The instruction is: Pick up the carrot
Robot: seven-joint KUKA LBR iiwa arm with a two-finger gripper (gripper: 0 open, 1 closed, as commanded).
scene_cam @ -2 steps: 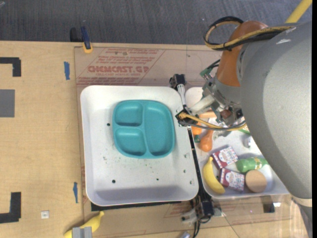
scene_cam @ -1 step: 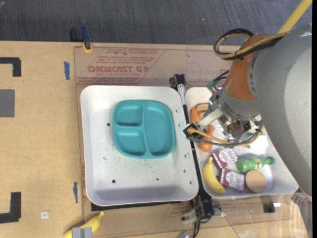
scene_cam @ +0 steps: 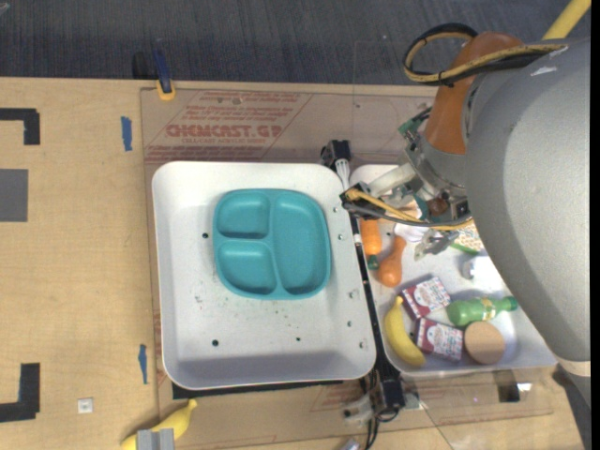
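Big grey arm reaches in from the right over the right bin, its gripper low at that bin's far left part; can't tell if it's wide or narrow. Left bin holds a teal plate w/ 3 sections. Carrot lies in the right bin's left part, just near-left of the gripper, w/ a banana nearer along the same side.

It looked like a robotics lab or test cell. The desk was a plain plywood sheet marked with black tape corners and blue tape strips. Left of the tool, cardboard lay under the white bins; grey carpet, probably, ran behind.
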